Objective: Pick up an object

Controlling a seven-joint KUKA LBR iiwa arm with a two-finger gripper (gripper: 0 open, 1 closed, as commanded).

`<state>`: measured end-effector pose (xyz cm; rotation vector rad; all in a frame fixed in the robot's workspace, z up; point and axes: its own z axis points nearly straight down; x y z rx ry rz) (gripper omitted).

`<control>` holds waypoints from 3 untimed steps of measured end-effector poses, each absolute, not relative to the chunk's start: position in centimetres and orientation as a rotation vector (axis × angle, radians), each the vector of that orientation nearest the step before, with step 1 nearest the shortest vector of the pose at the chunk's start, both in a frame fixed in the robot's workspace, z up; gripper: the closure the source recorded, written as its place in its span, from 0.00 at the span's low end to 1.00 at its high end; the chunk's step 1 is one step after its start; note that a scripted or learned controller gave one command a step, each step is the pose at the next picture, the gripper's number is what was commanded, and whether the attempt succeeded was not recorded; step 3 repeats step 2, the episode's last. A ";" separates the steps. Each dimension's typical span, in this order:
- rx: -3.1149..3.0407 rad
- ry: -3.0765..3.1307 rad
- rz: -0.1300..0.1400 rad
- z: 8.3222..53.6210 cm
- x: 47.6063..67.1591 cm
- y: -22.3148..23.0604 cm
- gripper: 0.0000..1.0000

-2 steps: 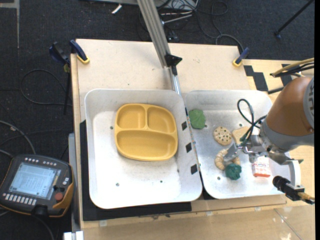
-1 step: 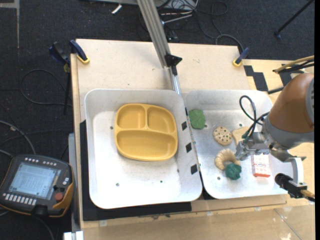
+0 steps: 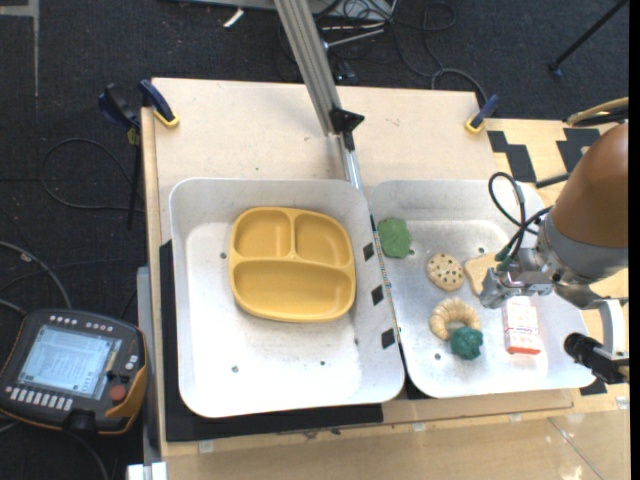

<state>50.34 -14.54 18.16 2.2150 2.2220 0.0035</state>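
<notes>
As I look down from the fixed camera, the largest thing is the pale tabletop (image 3: 260,133), carrying two shallow white bins side by side. The left bin (image 3: 200,368) holds a yellow divided plate (image 3: 293,264) with three compartments, lying flat near the bin's upper middle. The right bin (image 3: 440,368) holds the smaller items. My arm (image 3: 600,208), grey with an orange band, reaches in from the right and hangs over the right side of that bin. Its end effector (image 3: 505,280) sits low, just above a white and red carton (image 3: 522,328); I cannot tell how far apart its fingers are, or whether anything is between them. A tan block (image 3: 476,268) peeks out just left of the end effector. Left of the carton lies a beige ring-shaped toy (image 3: 455,315), touching a teal lump (image 3: 466,342) below it. Above those sit a speckled cookie (image 3: 445,270) and, near the bin's left wall, a green lump (image 3: 394,236).
</notes>
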 end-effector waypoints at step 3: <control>2.214 2.232 0.002 22.9 50.0 -8.5 1.00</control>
